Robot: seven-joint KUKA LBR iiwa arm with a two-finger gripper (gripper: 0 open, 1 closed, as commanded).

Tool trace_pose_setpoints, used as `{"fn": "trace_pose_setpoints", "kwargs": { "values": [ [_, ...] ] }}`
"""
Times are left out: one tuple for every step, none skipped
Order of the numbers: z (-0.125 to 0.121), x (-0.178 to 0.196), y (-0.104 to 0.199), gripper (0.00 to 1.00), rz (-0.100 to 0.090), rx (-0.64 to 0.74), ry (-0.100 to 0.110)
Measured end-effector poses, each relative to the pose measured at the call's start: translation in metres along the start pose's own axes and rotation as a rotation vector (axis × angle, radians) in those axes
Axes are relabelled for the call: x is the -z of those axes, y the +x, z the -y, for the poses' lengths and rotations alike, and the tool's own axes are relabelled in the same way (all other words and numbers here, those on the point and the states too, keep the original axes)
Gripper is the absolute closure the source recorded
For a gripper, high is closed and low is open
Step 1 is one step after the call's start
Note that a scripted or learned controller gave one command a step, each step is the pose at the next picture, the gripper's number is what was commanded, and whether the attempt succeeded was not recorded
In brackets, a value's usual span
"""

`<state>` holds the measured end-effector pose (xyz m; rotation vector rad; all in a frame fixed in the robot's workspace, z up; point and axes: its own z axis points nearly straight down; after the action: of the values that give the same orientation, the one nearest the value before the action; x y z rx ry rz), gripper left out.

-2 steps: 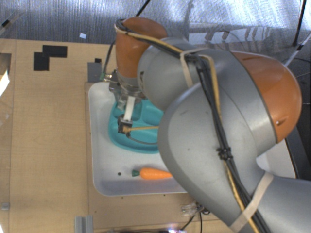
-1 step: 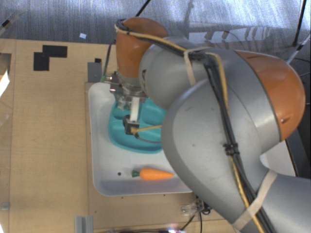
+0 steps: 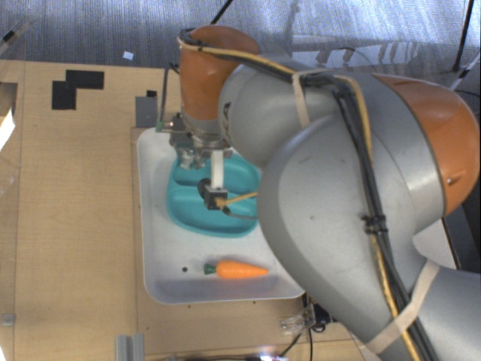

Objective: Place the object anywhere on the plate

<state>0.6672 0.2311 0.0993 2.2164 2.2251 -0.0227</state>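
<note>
The carrot [image 3: 239, 271] lies at five o'clock from the gripper [image 3: 189, 160], which hangs over the plate [image 3: 180, 205]. Its long axis runs nine-to-three. The gripper seems empty, and its spread cannot be told.

1. One camera is fixed above the worktop [image 3: 68, 224] and looks down on it at a slant, not straight overhead.
2. It faces across the worktop. The far edge runs near the top of the frame, with a grey ribbed surface [image 3: 113, 13] beyond it.
3. The range is moderate: a white bin [image 3: 154, 269] holding a teal plate [image 3: 180, 201] sits mid-frame.
4. The arm [image 3: 338, 201] enters from the right, close to the lens, looming large over the worktop's right side.
</note>
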Motion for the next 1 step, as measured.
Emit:
{"fn": "trace_pose_setpoints", "kwargs": {
  "values": [
    [0.0562, 0.0577, 0.0029, 1.0, -0.013, 0.203, -0.018]
  ]
}}
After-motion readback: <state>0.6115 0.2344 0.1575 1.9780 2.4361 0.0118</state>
